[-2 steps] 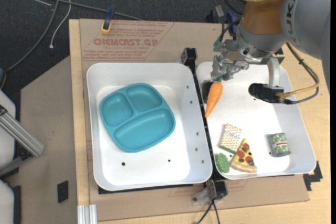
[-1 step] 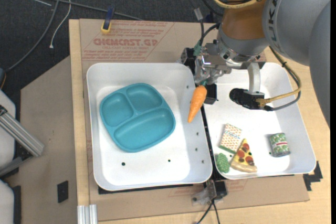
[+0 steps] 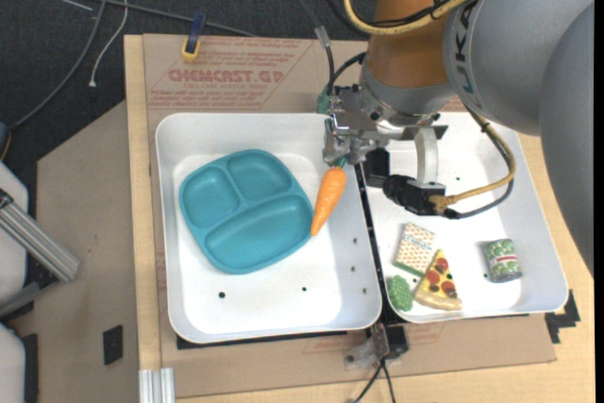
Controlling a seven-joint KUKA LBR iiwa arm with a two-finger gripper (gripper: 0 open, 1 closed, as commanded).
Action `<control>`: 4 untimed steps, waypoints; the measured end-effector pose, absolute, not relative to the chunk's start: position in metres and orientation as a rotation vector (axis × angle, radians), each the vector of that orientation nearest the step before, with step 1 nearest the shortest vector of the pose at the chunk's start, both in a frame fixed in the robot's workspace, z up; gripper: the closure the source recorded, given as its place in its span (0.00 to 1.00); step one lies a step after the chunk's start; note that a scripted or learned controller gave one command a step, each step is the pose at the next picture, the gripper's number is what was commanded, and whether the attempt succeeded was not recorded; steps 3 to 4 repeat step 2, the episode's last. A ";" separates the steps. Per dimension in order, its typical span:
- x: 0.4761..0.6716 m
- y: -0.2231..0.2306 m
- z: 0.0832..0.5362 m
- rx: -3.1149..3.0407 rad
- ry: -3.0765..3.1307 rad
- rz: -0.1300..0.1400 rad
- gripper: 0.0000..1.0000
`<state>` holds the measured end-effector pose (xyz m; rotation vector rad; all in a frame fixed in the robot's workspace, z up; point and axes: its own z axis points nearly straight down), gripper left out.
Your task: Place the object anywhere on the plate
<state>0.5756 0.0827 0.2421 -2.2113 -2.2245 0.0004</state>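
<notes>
camera view: carrot (image 3: 327, 198) top between claw (image 3: 337, 156) fingers, clamped, beside plate (image 3: 245, 209)

The 2 bins, the left bin (image 3: 189, 297) and the right bin (image 3: 528, 203), look like smooth white plastic with a faint sheen. The teal plate (image 3: 247, 210) is matt, moulded plastic with 3 compartments. The carrot (image 3: 327, 197) has a smooth orange plastic look. The bench (image 3: 94, 231) under them is bare, matt brown cardboard or board, printed in red. The arm (image 3: 528, 33) wears smooth grey casing, and its orange band (image 3: 420, 9) is glossy, catching highlights. The gripper (image 3: 342, 142) appears dull metal. The floor (image 3: 66, 42) looks like rough dark carpet.
</notes>
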 end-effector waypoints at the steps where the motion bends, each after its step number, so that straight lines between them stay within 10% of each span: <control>1: 0.552 0.132 0.225 -2.211 -2.223 0.004 1.00; 2: 0.553 0.129 0.226 -2.219 -2.220 0.003 0.00; 4: 0.553 0.129 0.226 -2.219 -2.220 0.003 0.00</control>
